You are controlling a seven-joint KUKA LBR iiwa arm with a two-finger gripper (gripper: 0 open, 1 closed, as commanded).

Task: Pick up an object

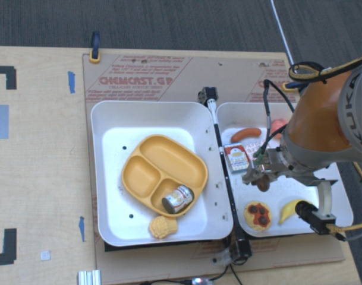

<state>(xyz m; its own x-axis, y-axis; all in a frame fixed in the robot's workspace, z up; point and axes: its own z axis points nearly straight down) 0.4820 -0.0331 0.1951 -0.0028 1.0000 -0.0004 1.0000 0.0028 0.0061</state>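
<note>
Bins [103,159]: two; tray [164,174], can [178,199]: one each.

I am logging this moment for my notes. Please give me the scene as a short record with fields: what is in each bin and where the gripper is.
left bin: yellow three-compartment plastic tray with a small metal can lying in its nearest compartment; pale yellow round cookie-like toy beside the tray
right bin: red sausage toy, red-and-white packet, small pizza toy, yellow banana toy
gripper: above the right bin, between the packet and the pizza
gripper fingers: cannot tell whether open or shut
</note>
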